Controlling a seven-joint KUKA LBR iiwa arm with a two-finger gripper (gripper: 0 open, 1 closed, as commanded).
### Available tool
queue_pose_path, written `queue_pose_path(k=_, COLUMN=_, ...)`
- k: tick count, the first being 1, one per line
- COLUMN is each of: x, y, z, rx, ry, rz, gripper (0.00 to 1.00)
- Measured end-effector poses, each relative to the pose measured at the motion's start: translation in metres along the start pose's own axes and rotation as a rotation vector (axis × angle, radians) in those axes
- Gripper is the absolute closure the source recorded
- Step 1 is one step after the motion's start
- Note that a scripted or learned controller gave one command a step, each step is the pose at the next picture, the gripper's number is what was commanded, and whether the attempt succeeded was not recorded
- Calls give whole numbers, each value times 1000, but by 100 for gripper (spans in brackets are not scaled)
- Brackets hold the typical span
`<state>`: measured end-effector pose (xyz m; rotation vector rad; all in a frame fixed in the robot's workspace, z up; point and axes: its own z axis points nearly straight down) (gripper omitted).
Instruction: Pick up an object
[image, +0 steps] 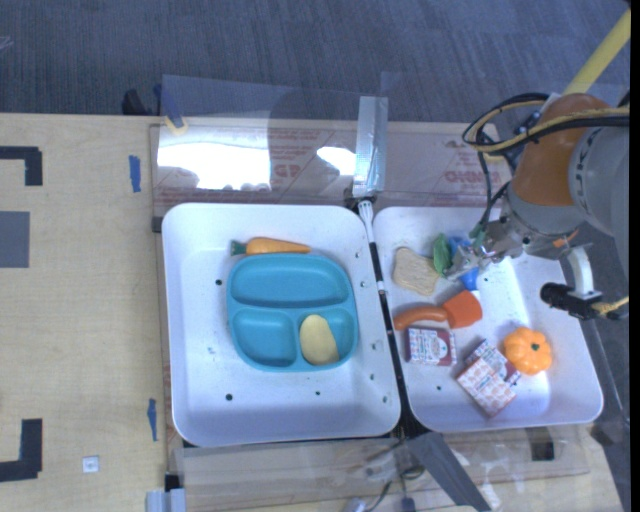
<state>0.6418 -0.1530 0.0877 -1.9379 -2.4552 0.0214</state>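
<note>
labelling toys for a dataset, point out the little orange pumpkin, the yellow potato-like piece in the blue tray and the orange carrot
small orange toy pumpkin (527, 351), camera view, middle of its body
yellow oval potato-like piece (318, 339), camera view, its centre
long orange toy carrot (277, 245), camera view, mid-length

Colours in 2 white bins (190, 300)
Blue tray (290, 310) holds a yellow potato (318, 340); orange carrot (275, 245) beside it; orange pumpkin (527, 351), red-white cartons (430, 346), tan bread (415, 270).

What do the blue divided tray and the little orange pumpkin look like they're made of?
Blue divided tray: likely molded plastic, with a smooth, uniform colour and rounded compartment edges. Orange pumpkin: probably a plastic or rubber toy, evenly bright with a slight sheen; which of the two is unclear.
</note>
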Motion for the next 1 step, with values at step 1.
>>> queue_pose_path(k=1, x=85, y=42, z=-99, rx=-24, ry=0, rz=91, gripper=100)
